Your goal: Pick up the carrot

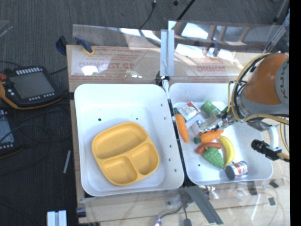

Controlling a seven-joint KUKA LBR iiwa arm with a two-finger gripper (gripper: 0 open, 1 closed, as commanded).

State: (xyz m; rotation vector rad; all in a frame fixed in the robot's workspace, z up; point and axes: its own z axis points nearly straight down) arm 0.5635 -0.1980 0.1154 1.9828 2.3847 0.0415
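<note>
Hovering tool point(212, 125) over right bin point(263, 171) | grip state unclear | carrot point(182, 128) by left wall

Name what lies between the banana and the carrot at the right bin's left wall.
In the camera view, between the carrot and the banana lie a second small carrot-like orange piece and a red sausage-like piece.
</note>
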